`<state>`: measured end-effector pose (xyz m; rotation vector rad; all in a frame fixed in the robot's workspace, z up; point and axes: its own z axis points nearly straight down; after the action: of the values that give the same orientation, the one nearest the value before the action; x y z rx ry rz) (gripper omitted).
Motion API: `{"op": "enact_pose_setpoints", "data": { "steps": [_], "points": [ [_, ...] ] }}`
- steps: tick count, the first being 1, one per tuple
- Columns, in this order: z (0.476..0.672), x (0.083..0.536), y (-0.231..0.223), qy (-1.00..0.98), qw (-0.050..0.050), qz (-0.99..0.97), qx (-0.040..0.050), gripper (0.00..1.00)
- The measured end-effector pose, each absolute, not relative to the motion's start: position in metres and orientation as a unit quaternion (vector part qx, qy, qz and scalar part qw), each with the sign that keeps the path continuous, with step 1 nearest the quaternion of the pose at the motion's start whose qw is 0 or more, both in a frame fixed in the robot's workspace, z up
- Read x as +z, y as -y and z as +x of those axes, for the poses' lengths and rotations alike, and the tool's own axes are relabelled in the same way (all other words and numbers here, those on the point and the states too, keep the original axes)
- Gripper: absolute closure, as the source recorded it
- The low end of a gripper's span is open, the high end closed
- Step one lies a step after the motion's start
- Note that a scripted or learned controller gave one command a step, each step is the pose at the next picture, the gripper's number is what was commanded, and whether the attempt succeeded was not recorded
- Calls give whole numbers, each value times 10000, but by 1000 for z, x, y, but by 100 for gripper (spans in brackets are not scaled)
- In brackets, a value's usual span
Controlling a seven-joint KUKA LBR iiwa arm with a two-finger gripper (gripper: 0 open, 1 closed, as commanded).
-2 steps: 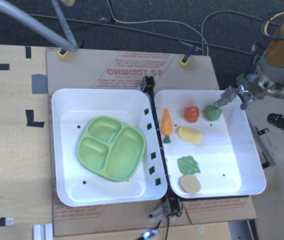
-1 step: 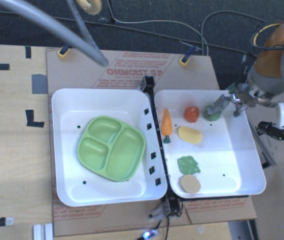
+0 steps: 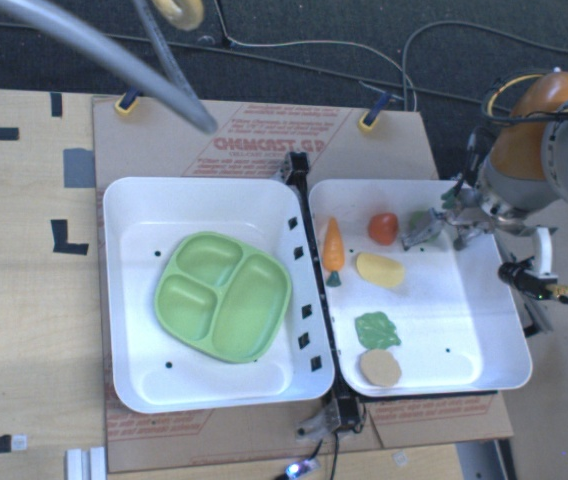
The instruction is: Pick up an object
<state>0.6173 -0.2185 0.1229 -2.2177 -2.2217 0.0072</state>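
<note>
We see the gripper [image 3: 426, 230] low in the right bin [image 3: 494, 313], fingers spread and pinching nothing, just right of the tomato [image 3: 383, 228]; no object is lifted yet, so the pick remains.

My bench [image 3: 24, 268], pale wood marked with dark tape pieces [image 3: 64, 236], carries a brown cardboard sheet [image 3: 264, 133] printed in red lettering and held by yellow clamps [image 3: 127, 103] at its far corners. Two shallow white bins, the left bin [image 3: 124, 268] and the right bin [image 3: 484, 318], sit side by side on the cardboard, touching.
</note>
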Motion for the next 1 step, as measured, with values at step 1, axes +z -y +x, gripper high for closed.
{"op": "enact_pose_setpoints", "data": {
  "steps": [1],
  "points": [
    [617, 83, 218, 7080, -12, -7062, 16, 0]
  ]
}}
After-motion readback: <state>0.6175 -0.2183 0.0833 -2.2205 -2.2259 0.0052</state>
